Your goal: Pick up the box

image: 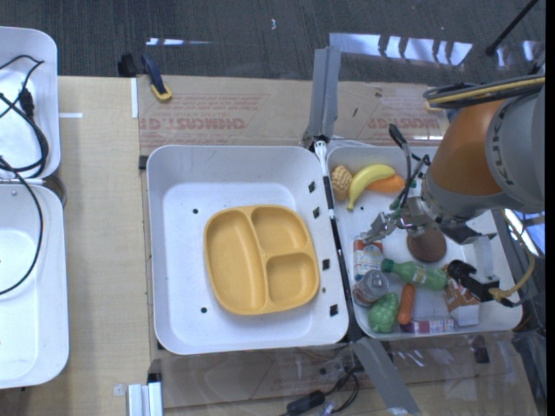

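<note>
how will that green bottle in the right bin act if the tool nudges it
The green bottle lies on its side, so it would probably roll rather than tip. It looks like smooth plastic, likely light and a bit slippery. Packed among the neighbouring clutter, it may jam against it instead of travelling far.

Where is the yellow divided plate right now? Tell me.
The yellow divided plate lies in the middle of the left bin, apart from the cluttered right bin in the camera view.

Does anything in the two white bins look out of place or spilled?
Nothing is spilled. The yellow divided plate lies flat in the left white bin. The right white bin holds crowded toy food, including a green bottle on its side.
</note>
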Motion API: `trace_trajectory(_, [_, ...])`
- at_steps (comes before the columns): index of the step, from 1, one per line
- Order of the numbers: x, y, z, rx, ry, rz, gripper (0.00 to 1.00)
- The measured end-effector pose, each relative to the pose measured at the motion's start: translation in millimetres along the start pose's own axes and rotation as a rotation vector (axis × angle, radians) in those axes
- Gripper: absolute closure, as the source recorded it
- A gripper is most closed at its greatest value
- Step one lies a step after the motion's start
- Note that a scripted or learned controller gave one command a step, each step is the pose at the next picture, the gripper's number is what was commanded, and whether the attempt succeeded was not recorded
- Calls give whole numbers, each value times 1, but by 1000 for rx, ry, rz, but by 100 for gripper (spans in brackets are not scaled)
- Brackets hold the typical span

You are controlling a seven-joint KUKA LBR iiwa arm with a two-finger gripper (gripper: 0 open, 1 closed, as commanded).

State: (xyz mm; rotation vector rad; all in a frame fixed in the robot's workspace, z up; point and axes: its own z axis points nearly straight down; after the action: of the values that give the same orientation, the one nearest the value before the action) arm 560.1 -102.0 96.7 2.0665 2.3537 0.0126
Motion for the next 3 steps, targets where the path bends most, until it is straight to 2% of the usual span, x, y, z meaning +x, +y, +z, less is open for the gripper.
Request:
trace_trajectory(1, [7, -27, 0, 1, -1, -64, 0])
trace_trajectory(2, [2, -19, -82, 12, 1, -190, 0])
trace_trajectory(3, [6, -33, 1, 7, 0, -167, 0])
